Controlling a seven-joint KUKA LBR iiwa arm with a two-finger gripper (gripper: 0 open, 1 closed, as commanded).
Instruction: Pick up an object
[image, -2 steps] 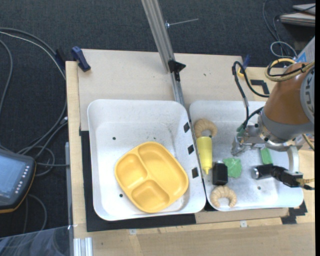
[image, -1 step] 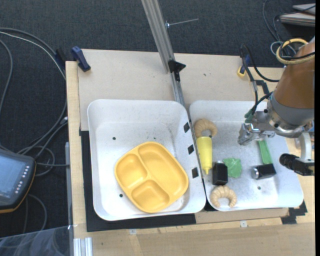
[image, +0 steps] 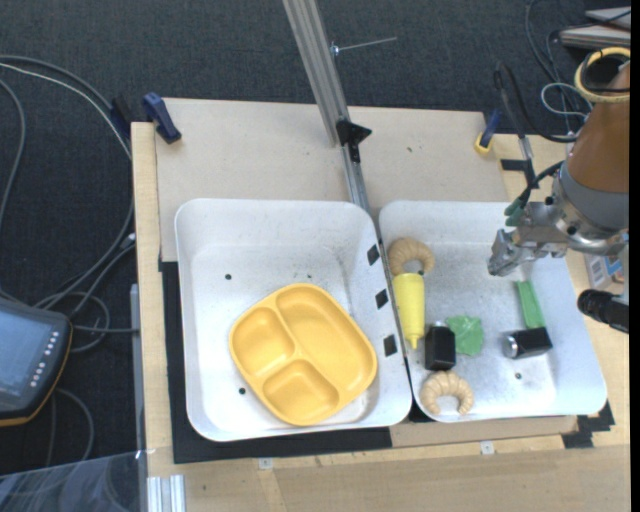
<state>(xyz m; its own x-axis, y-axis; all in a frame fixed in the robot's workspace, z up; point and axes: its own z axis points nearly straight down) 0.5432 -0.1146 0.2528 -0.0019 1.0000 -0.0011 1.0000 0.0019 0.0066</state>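
The right bin (image: 560, 400) holds several small objects. A yellow bottle-shaped toy (image: 409, 303) lies along its left wall, with a brown ring-shaped pastry (image: 410, 255) just above it. A black block (image: 440, 347) and a crumpled green piece (image: 464, 335) sit side by side near the middle. A tan croissant (image: 447, 393) lies at the front. A green stick (image: 528, 303) and a black cylinder (image: 527, 343) lie on the right. My gripper (image: 507, 254) hangs over the bin's upper right, above and left of the green stick, with nothing seen in it.
The left bin (image: 200, 250) holds a yellow divided plate (image: 302, 352). A slanted metal pole (image: 330, 80) rises from the seam between the bins. Clamps and cables sit along the bench's back edge, and a tablet (image: 25, 365) lies off the bench at the left.
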